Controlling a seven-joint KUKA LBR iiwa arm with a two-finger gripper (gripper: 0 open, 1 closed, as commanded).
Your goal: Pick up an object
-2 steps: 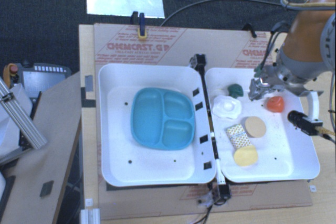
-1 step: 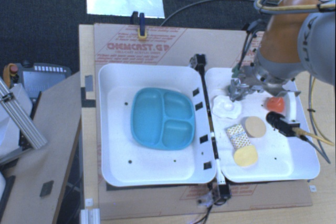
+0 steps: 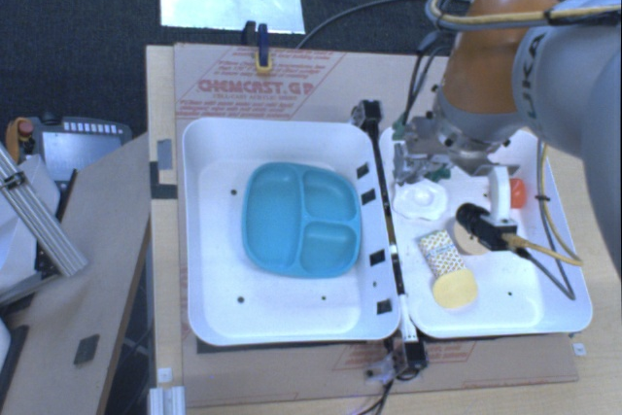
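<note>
The jaws (image 3: 420,168) are hanging low in the right bin (image 3: 564,306); whether wide or narrow, I cannot tell. Just below them, a white disc (image 3: 421,201) is lying ungrasped; lifting remains.

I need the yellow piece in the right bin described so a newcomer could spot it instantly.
Start at the right bin, the one the arm reaches into. Near its front edge, just right of the divider between the bins, lies a pale yellow round piece. It touches a patterned square pad behind it, and it is the only plain yellow item there.
</note>
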